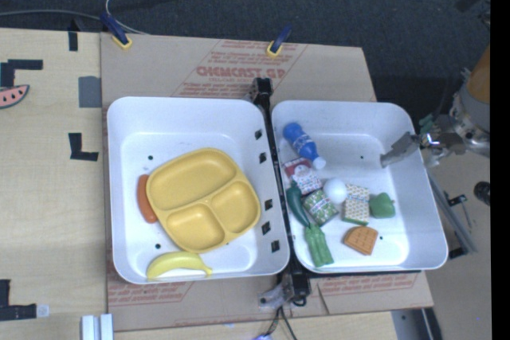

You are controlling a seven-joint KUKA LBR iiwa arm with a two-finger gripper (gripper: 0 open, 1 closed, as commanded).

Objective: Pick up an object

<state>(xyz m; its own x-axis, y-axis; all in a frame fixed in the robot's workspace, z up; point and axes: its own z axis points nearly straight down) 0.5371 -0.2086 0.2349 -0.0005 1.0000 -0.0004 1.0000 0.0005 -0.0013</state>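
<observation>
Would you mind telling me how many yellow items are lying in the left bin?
2: the yellow divided tray in the middle of the left bin, and the banana along its near wall. More may be hidden under the tray.

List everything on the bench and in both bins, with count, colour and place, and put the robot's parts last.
bins: 2, white, side by side on the cardboard sheet
divided tray: 1, yellow, middle of left bin
banana: 1, yellow, left bin's front edge
orange item: 1, orange, under the tray's left side; kind unclear
bottle: 1, blue with white cap, right bin, rear left
ball: 1, white, right bin centre
small packets: several, green and white, around the ball
green toy: 1, right of the packets
cracker-like piece: 1, orange, right bin front
clamps: 2, yellow and blue, cardboard's rear edge
end effector: 1, grey, over right bin's right rim
</observation>
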